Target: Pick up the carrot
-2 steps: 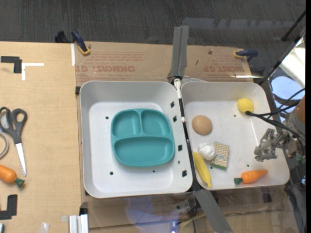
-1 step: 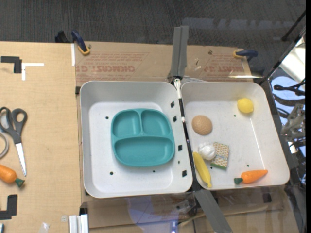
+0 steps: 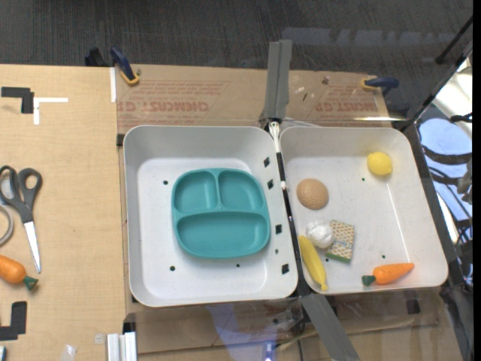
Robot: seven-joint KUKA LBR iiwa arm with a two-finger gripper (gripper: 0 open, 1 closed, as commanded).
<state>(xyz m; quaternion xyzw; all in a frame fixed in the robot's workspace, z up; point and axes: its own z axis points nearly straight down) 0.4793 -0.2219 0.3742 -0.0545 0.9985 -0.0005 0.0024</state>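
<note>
Your target, the orange toy carrot with a green stem point(image 3: 391, 274), lies flat at the near edge of the right white plastic bin point(image 3: 421, 201), stem pointing left. Just left of it sits a yellow toy banana point(image 3: 313, 262), touching a small white lump point(image 3: 321, 235) beside a patterned little box point(image 3: 342, 241). A second orange carrot point(image 3: 13, 271) rests on the wooden bench, near the grey-handled scissors point(image 3: 22, 201). Whether the pincer is apart or together, you cannot tell.

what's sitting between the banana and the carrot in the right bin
In the camera view, the stretch of bin floor between the banana and the carrot is bare. The small patterned packet sits just above that line, beside the banana.
</note>
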